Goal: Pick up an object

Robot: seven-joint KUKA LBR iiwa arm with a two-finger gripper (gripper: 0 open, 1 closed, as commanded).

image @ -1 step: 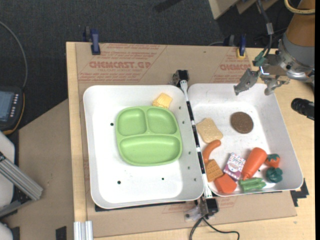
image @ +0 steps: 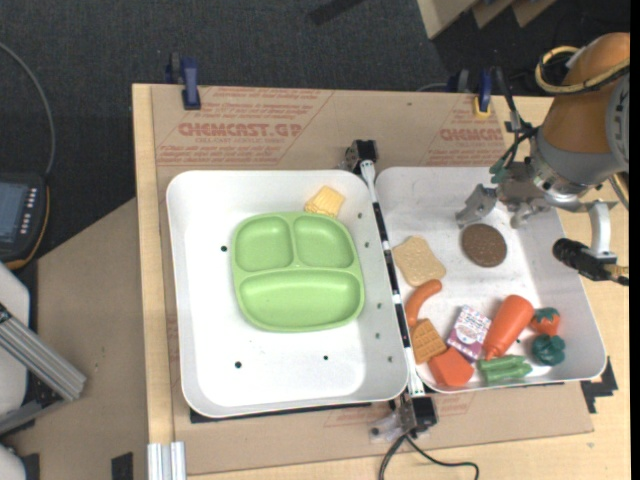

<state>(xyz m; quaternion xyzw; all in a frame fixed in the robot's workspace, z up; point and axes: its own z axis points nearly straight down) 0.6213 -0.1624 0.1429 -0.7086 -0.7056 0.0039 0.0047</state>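
camera view: i have the gripper hanging over the far part of the right bin, its two fingers spread apart with nothing between them. the nearest thing to it is the brown disc, which lies flat on the bin floor just below and between the fingertips, apart from the other items. i judge this disc to be the target of the step in hand.

to do the step well, i would centre the fingers over the disc so one finger falls on each side, then go straight down until the tips nearly meet the bin floor. the disc is low, so a shallow descent would likely close on air. i would close slowly and lift vertically.

the disc is round, dark brown, thin and matte, like a toy cookie or patty. the slice of bread lies near it on the left; the carrot lies further toward the near edge. the green plate sits in the left bin.
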